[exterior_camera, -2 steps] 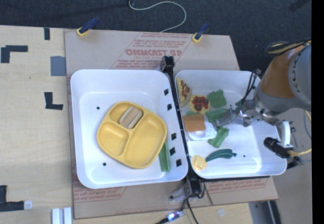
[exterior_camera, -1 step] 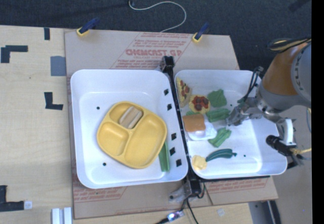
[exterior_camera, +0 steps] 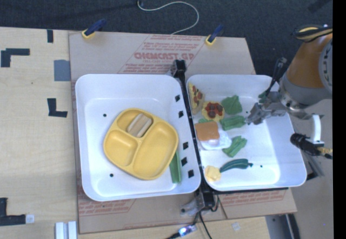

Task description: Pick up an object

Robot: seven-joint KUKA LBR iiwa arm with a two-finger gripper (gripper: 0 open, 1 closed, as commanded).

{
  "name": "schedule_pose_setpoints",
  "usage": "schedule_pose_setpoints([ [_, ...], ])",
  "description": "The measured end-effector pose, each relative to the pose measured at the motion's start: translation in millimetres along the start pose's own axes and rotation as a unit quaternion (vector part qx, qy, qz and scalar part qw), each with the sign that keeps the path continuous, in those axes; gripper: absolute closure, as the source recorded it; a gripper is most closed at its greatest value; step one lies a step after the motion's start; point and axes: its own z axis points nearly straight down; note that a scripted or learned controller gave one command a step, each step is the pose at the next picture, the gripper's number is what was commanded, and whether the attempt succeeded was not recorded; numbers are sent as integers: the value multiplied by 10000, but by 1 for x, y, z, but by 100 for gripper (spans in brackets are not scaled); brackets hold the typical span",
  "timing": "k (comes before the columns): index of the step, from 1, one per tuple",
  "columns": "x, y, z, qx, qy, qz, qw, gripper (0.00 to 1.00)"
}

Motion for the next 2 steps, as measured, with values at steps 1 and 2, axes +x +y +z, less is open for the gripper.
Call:
schedule_pose_setpoints([
  [1,-8,-6,-52,2,-3,8,10000,100],
  [2,-7,-5,-80,9,2,4,10000,100],
])
